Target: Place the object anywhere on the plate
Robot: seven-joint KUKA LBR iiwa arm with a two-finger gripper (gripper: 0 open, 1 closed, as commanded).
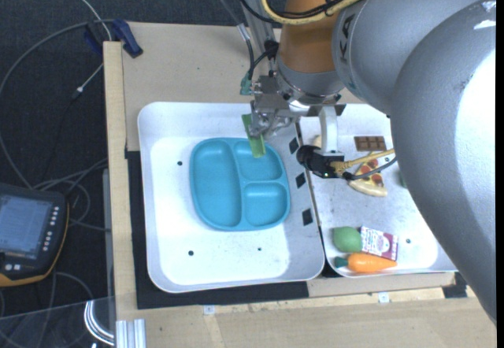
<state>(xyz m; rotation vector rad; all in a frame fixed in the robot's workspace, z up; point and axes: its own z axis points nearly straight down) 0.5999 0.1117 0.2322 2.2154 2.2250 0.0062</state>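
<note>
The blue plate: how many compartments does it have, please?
3. The blue plate has one long compartment on its left side and two smaller ones on its right, upper and lower. The gripper covers part of the upper one.

two white bins (157,181); one blue plate (228,189); one carrot (370,263)

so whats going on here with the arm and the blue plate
The grey arm reaches in from the right, and its claw hangs over the far edge of the blue divided plate in the left bin. A small green object sits between its fingers, low over the plate's rim. The right bin holds other toy food: a pizza slice, a chocolate bar, a green fruit, a carrot and a small carton.
</note>
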